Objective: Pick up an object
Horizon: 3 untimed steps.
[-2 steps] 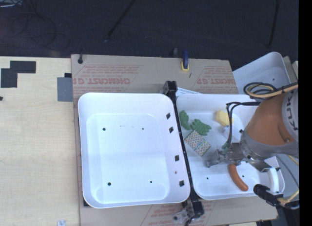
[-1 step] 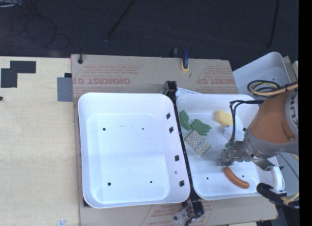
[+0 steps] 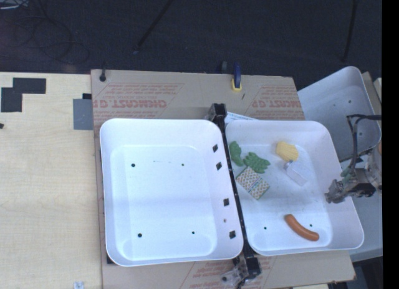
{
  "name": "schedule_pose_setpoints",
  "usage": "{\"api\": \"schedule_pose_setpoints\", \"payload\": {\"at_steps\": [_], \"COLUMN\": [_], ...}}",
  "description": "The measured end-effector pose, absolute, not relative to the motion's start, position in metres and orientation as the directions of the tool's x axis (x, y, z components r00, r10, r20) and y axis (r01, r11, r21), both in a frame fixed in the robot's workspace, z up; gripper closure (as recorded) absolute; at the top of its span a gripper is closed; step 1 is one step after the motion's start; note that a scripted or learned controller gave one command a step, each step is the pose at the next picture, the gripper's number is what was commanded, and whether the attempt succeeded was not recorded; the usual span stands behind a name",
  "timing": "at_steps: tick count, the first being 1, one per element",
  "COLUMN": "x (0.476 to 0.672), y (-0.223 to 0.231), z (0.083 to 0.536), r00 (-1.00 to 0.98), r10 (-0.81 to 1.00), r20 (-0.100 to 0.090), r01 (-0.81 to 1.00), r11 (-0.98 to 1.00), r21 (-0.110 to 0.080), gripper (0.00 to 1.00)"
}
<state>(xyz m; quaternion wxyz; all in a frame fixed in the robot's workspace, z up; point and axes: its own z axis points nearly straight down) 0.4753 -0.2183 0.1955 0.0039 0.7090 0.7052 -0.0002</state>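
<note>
Both bins, the left bin (image 3: 163,191) and the right bin (image 3: 340,232), look like smooth, shiny white plastic. They sit on brown cardboard (image 3: 162,98). The surface (image 3: 43,175) is pale, matt wood. The sausage (image 3: 302,227) looks glossy.

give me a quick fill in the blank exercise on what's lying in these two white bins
1. The orange sausage-shaped toy lies in the ____ white bin.
2. The green leafy toy lies just ____ the small patterned box in the view.
3. The round toy near the clear plastic piece is ____ in colour.

Missing words: right; above; yellow
</note>
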Motion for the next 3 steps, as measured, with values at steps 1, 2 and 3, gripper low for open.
{"api": "schedule_pose_setpoints", "payload": {"at_steps": [1,2,3], "x": [0.493,0.475,0.477], "y": [-0.139,-0.217,-0.161], "z": [0.276,0.258,0.328], "r00": [-0.007,0.006,-0.006], "r10": [1.000,1.000,1.000], "r20": [0.000,-0.001,0.000], "r01": [1.000,1.000,1.000], "r11": [0.007,-0.006,0.006], "r21": [0.005,-0.004,0.004], "gripper": [1.00,1.00,1.00]}}
